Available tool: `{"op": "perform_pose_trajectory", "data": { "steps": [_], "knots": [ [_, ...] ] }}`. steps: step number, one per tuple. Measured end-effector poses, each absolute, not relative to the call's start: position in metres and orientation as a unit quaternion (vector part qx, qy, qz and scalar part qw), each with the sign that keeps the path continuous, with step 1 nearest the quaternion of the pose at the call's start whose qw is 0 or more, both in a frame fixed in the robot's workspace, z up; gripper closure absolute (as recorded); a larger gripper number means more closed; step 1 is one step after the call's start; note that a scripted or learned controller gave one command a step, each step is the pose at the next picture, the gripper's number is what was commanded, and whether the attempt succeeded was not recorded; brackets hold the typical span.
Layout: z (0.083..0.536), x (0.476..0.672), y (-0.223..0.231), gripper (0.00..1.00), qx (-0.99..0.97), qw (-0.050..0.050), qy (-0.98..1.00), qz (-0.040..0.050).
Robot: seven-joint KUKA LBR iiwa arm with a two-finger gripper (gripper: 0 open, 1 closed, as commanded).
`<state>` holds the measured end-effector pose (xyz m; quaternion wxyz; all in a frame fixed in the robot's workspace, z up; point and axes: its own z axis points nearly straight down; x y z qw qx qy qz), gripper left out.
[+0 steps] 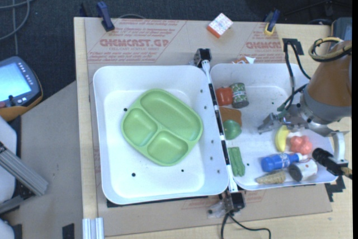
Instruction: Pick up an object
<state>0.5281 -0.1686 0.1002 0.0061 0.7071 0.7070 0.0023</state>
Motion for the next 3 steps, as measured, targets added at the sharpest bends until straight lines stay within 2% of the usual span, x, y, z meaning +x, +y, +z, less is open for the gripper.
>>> {"op": "perform_pose_trajectory", "data": {
  "steps": [1,2,3],
  "knots": [
    [0.084,0.499,-0.179,0.00,0.708,-0.001,0.706,-0.0008],
    [0.085,0.532,-0.166,0.00,0.706,0.002,0.708,0.0008],
    [0.085,0.580,-0.118,0.00,0.705,0.002,0.709,0.0020]
  ]
}}
